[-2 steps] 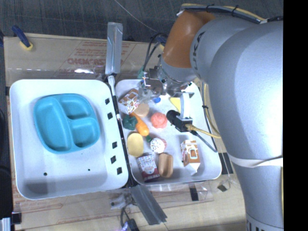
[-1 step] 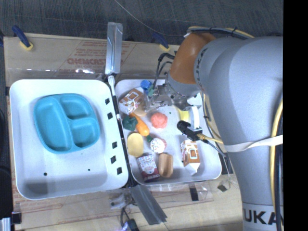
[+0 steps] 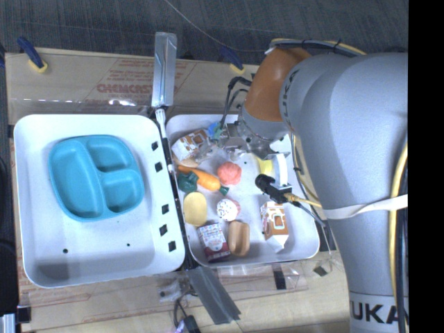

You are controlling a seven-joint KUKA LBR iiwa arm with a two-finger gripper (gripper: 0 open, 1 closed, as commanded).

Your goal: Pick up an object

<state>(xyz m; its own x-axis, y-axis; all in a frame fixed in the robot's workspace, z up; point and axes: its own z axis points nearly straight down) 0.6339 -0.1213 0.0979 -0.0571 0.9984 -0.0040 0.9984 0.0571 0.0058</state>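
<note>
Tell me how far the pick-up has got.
Nothing looks picked yet: the toy carrot, pink ball, lemon and small carton all lie in the right bin. The claw is low over the bin's far end. Gripping and lifting remain.

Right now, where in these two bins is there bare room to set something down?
The left bin has open floor in front of the blue divided plate, along its near edge, and a strip at its right by the divider. The right bin is crowded: carrot, pink ball, yellow lemon, hot dog bun and carton sit close together under the arm.
</note>
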